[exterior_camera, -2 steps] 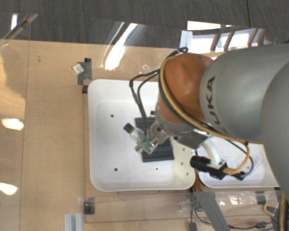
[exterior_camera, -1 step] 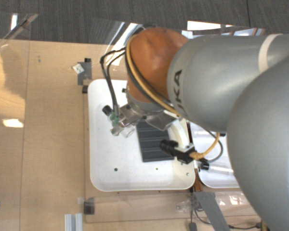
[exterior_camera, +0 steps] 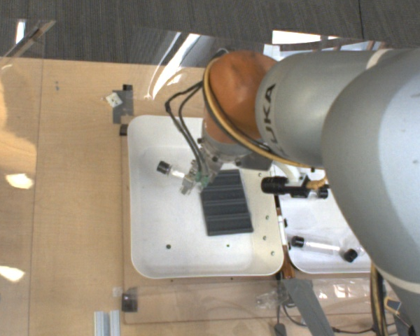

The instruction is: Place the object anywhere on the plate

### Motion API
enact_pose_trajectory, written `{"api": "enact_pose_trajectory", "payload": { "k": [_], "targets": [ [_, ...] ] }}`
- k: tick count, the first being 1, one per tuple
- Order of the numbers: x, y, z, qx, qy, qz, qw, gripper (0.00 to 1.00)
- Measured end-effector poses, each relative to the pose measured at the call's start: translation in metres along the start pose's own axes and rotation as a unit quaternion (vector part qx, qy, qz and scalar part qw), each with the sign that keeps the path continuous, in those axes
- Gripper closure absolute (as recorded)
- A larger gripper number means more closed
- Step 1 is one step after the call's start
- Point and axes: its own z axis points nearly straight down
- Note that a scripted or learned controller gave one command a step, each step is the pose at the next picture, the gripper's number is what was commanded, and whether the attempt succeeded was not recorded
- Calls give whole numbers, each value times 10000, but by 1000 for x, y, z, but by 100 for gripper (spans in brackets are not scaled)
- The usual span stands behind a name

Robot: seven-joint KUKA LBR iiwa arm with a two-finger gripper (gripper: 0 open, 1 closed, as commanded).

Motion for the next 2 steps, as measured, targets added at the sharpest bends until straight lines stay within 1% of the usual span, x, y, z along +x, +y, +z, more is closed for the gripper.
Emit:
{"api": "enact_pose_trajectory", "payload": {
  "k": [1, 2],
  "targets": [
    [-17, 57, -70, -23, -19, -1276, 9918, 100],
    [-10, 91, -132, -26, -23, -3173, 9483, 100]
  ]
}}
